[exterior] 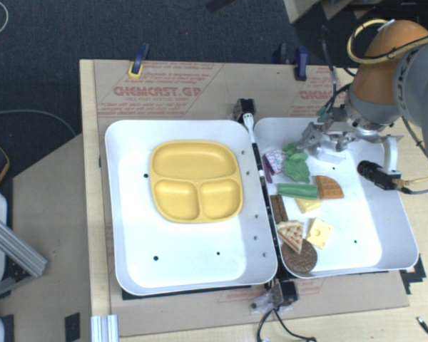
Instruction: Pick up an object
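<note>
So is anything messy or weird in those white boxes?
A bit messy, nothing broken. The toy food in the right white bin is all bunched against its left wall: green leafy pieces, a waffle-like brown piece, yellow cheese wedges and a brown round cookie, some overlapping. The yellow three-section plate sits a little crooked in the left bin.
</note>
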Controlling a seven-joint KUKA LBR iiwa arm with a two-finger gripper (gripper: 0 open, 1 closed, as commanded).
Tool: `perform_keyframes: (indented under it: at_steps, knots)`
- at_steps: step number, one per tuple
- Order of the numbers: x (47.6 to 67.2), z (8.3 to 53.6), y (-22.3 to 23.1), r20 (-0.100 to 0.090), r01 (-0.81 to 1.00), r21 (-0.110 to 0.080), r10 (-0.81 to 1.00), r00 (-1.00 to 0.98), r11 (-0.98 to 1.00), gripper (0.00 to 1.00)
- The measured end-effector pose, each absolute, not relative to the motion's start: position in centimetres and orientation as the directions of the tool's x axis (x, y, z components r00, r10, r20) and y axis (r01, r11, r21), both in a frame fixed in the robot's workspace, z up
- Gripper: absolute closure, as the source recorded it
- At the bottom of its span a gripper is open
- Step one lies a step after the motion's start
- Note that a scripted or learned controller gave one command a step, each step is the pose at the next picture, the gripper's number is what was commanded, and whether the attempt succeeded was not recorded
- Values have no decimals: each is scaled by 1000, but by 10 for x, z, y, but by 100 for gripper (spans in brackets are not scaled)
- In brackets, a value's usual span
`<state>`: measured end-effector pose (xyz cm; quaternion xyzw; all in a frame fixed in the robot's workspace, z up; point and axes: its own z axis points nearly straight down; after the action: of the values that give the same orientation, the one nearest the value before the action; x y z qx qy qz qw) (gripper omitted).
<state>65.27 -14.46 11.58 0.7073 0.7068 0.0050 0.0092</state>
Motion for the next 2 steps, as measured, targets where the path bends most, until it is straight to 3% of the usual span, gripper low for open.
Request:
perform_keyframes:
  at_steps: [1, 2]
  knots:
    - [652, 123, -144, -6, 1000, 20, 1000, 1, -1, 100]
    - [656, 167, -145, -2, 1000, 6, 1000, 0, 0, 100]
